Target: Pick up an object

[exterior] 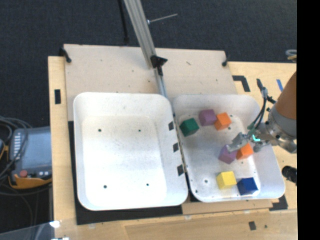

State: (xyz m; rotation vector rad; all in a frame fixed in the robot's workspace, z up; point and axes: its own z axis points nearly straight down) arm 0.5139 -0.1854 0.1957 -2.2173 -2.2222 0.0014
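Note:
Several small blocks lie in the right white bin (200,189). At its back are a green block (189,127), a purple block (207,117) and an orange block (223,121). A yellow block (226,179) and a blue block (247,186) sit near the front. My gripper (239,145) reaches in from the right, low over the middle of this bin. It is directly over a second purple block (227,156) and a second orange block (245,152), which lie side by side and are partly hidden by it.
The left white bin (90,109) stands beside the right one, their rims meeting at mid-bench. A slanted metal pole (142,29) rises from behind the bins. Cables run along the wrist (260,116) at the right.

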